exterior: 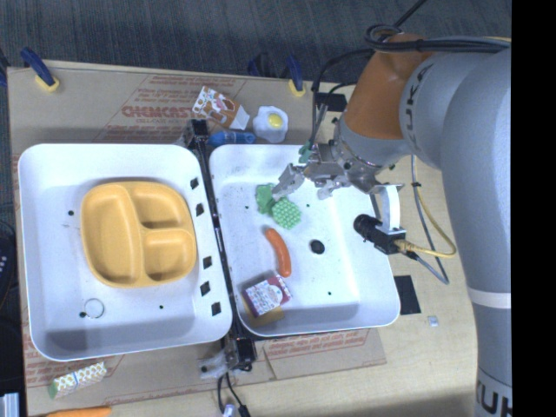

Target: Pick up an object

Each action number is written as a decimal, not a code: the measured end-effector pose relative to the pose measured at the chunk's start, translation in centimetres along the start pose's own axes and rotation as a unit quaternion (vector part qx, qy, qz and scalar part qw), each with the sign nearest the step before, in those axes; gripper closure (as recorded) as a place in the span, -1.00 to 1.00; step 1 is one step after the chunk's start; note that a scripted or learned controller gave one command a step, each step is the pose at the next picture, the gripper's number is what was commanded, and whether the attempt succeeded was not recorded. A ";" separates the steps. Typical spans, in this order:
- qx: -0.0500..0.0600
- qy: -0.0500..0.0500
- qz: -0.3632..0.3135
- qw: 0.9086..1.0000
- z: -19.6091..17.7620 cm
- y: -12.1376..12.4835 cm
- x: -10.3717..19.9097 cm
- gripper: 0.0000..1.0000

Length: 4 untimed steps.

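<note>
In the right bin (369,307), pincer (291,183) over green item (280,205), grip unclear, sausage (278,251) just below.

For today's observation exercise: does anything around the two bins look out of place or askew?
Yes. Several items lie outside the bins: a small carton, a blue item and a white-and-yellow piece on the cardboard behind them, and a wrapped packet in front of the left bin. In the right bin, a small box sits tilted.
</note>
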<state>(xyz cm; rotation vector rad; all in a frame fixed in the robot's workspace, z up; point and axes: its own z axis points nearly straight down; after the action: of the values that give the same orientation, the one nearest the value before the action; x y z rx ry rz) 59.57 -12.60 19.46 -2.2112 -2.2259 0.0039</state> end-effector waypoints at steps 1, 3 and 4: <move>0.001 0.000 -0.090 0.996 10.4 -4.2 3.6 -1.00; 0.001 -0.001 -0.093 0.996 9.4 -4.2 3.5 -1.00; 0.002 -0.001 -0.096 0.995 8.4 -4.1 3.5 1.00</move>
<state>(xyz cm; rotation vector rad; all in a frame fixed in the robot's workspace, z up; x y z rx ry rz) 55.37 -9.08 11.13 -1.9865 -2.4261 0.0087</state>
